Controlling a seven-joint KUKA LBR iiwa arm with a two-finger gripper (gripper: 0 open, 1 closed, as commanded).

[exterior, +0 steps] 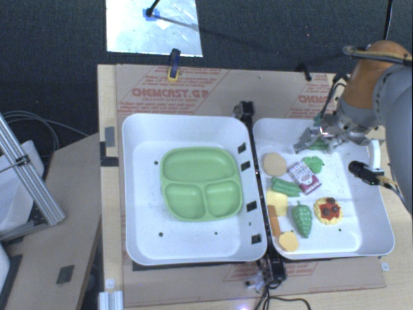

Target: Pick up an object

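My gripper (315,141) hangs over the back of the right bin (377,237), open, with nothing between its fingers. Just in front of it lie a green leafy toy (315,163) and a red and white packet (303,177). A tan round cookie (275,164) sits to the left of them. Further forward are a green vegetable (284,186), a yellow block (277,202), an orange stick (274,220), a green bumpy cone (302,219), a yellow disc (288,241) and a small pizza (328,210).
The left bin (142,237) holds a green divided tray (199,182). A black hinge strip (256,179) runs between the two bins. The grey arm with its orange band (374,70) comes in from the upper right.
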